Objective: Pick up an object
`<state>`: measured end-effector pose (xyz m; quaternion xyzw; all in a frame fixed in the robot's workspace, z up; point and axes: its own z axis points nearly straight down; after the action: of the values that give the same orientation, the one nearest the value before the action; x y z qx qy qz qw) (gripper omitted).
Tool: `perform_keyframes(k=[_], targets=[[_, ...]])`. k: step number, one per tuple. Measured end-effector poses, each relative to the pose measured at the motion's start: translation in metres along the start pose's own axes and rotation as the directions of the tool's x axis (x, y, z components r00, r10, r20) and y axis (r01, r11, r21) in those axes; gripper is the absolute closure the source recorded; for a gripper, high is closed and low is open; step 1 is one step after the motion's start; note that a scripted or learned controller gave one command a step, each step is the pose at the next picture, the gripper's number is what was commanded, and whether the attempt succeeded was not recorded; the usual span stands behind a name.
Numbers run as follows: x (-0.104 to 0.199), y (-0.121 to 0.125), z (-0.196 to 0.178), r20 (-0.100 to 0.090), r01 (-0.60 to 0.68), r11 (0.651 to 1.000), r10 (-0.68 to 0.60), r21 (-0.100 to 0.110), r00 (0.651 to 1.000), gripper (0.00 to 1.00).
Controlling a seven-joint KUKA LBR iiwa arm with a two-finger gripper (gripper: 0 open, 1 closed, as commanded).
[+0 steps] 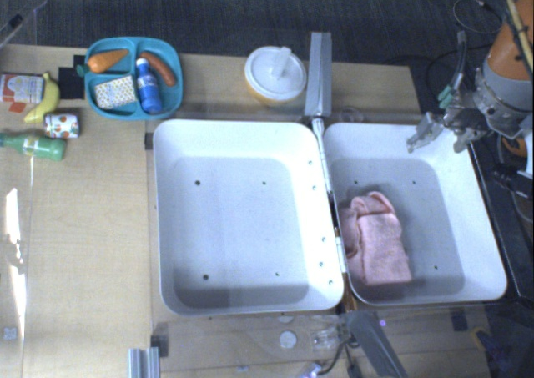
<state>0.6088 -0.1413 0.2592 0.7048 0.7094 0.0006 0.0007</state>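
Approach step: the gripper (pixel 439 131) hovers open at upper right; next it needs to descend onto the pink cloth (pixel 377 239) lying lower-centre.

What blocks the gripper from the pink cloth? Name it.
Nothing visible does. The gripper hangs over the right bin's far right corner, and the pink cloth lies alone on that bin's floor by the left wall, with bare floor between them.

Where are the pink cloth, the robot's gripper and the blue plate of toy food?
pink cloth (pixel 377 239), camera view, middle of its folds.
gripper (pixel 440 136), camera view, between its fingertips.
blue plate (pixel 173 57), camera view, right rim.
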Motion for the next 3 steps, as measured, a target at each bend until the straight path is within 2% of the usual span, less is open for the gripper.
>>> perform_keyframes(k=[1, 2, 3], targets=[[0.010, -0.005, 0.164, 0.000, 0.064, 0.998, -0.064, -0.002, 0.998, 0.00], [0.014, -0.052, 0.169, 0.004, 0.206, 0.978, -0.206, -0.013, 0.979, 0.00], [-0.038, 0.046, 0.134, 0.003, 0.111, 0.994, -0.111, -0.005, 0.994, 0.00]])
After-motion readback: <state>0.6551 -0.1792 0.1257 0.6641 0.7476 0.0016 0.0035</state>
